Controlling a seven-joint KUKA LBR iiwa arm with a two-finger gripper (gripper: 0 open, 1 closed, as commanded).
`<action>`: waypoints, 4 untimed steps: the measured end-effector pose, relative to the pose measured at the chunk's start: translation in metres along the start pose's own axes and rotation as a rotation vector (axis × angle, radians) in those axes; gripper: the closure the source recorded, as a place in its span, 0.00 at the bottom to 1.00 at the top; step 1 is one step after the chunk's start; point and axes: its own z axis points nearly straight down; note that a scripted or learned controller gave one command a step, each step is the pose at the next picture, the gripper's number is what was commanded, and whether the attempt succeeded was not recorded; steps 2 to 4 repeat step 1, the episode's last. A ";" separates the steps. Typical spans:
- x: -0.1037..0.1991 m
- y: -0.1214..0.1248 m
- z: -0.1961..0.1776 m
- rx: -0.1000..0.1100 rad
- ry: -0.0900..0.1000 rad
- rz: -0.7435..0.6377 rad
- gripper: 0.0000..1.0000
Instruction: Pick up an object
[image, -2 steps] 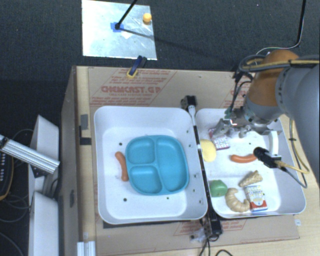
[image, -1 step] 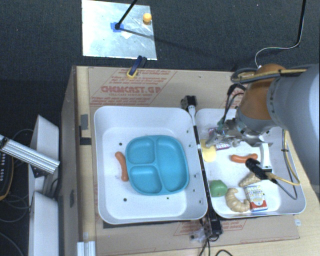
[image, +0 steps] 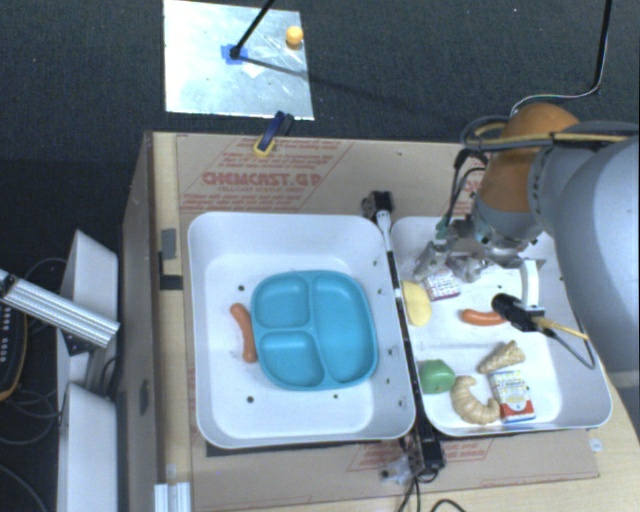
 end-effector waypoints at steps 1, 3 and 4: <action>-0.001 0.001 -0.011 -0.007 -0.005 -0.004 1.00; -0.001 0.001 -0.011 -0.007 -0.005 -0.004 1.00; -0.001 0.001 -0.011 -0.007 -0.005 -0.004 1.00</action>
